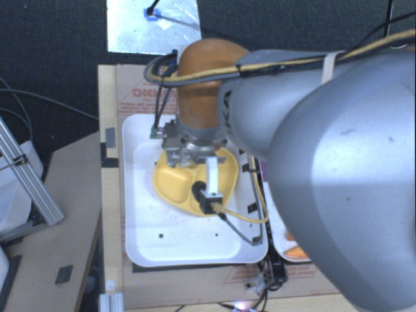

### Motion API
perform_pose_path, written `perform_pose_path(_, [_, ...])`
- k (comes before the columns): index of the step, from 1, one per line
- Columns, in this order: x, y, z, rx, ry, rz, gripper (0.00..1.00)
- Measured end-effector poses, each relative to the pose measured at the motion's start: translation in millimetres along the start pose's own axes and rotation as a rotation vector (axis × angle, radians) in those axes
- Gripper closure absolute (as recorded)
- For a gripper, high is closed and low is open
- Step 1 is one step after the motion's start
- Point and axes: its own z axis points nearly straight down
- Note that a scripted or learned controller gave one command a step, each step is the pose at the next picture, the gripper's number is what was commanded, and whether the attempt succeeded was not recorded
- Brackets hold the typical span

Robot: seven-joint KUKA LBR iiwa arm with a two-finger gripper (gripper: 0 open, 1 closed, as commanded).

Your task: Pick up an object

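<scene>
across the right side of the camera view, a grey robot arm [338, 142] reaches in over a pale wooden worktop [65, 194], its bulk hiding most of what lies beneath it. a brown cardboard sheet with red print [140, 93] lies on the worktop under the bins. the left shallow white bin [140, 174] sits on that sheet. beyond the worktop's far edge, a silvery square sheet [153, 18] rests on dark ground. the arm's orange band [201, 77] stands above the far half of the left bin, the wrist pointing straight down. a yellow rounded plastic shell [172, 181] lies in the middle of the left bin, toward its right wall. the tool [188, 158] is low over the shell's far edge, right against it or just above; whether the tool is spread, pressed together or pinching the shell cannot be told, since the wrist covers it. the right bin [276, 233] shows as a narrow white strip beside the left one, and a small orange item [298, 253] peeks out in it under the arm.
</scene>
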Motion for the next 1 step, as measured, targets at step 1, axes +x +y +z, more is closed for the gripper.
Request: perform_pose_path(1, [24.0, -72.3, -65.8, 0.0, 0.002, -0.008, 1.0])
